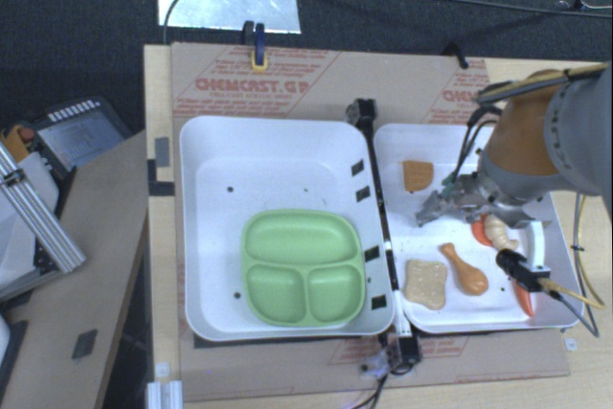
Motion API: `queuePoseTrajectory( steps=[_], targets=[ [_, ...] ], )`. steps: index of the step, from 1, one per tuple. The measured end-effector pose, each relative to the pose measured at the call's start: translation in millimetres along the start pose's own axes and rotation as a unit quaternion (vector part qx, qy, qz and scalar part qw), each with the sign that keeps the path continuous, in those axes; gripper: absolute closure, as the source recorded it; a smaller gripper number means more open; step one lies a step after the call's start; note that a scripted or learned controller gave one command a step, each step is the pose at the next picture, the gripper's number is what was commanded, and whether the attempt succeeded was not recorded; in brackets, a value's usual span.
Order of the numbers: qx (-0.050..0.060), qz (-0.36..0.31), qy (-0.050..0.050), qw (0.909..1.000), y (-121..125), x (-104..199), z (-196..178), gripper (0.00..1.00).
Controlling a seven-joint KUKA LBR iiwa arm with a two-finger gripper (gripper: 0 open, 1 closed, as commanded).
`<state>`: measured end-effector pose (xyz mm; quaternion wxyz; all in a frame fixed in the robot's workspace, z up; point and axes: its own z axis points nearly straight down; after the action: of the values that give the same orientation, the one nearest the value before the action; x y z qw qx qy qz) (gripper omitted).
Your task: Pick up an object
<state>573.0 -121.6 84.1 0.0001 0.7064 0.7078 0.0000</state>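
The right bin (450,137) holds several toy foods. An orange-brown square piece (418,175) lies near its back left. At the front lie a pale bread slice (425,284) and a brown chicken drumstick (464,268). My gripper (439,206) hangs low over the middle of this bin, just in front of the square piece and behind the drumstick. A red-orange piece (478,231) and a cream piece (495,230) lie partly under the wrist. I see nothing held in the gripper.
A green divided plate (303,265) sits in the left bin (220,168). A black divider (375,196) runs between the bins. Another orange-red piece (524,298) and cables (565,294) lie at the right bin's front right. The grey arm with its orange band (522,144) covers the bin's right side.
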Motion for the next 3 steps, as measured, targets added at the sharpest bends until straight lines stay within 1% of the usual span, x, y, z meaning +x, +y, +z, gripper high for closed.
queuePoseTrajectory(
  steps=[1,3],
  targets=[
    [-0.001,0.000,0.000,1.0000,0.9,-0.4,-11.6,1.00],
    [-0.004,-0.001,-0.001,1.0000,-3.6,-3.1,-139.1,1.00]
  ],
)
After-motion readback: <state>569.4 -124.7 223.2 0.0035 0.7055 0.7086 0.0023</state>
